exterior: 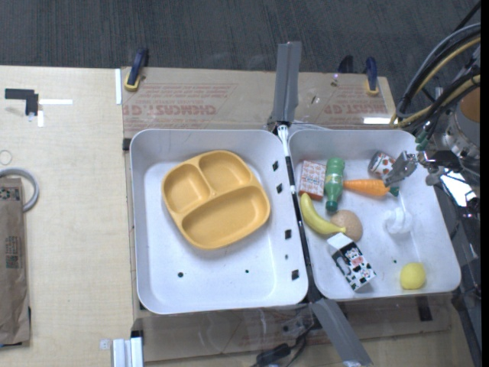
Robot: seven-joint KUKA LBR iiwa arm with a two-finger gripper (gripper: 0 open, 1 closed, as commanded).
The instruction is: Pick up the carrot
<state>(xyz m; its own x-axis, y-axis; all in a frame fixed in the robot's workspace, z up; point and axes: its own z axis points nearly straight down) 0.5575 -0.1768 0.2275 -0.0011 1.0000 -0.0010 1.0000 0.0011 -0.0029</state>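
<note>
A pale bench (61, 243) bears two white bins. Nearest in the right bin (428, 281) lie a lemon (412, 276) and milk carton (352, 261). Farther back, the carrot (367, 188) lies flat beside a green bottle (334, 182). It is probably light, rigid, smooth plastic; mid-body offers the best grip. The gripper (399, 170) sits at its tip, finger spread indeterminable.

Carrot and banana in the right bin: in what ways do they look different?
The carrot is orange and straight; the banana is yellow and curved. The carrot lies roughly crosswise in the view, while the banana runs diagonally. The end effector is at the carrot's right end, apart from the banana. Both lie flat in the right bin.
</note>
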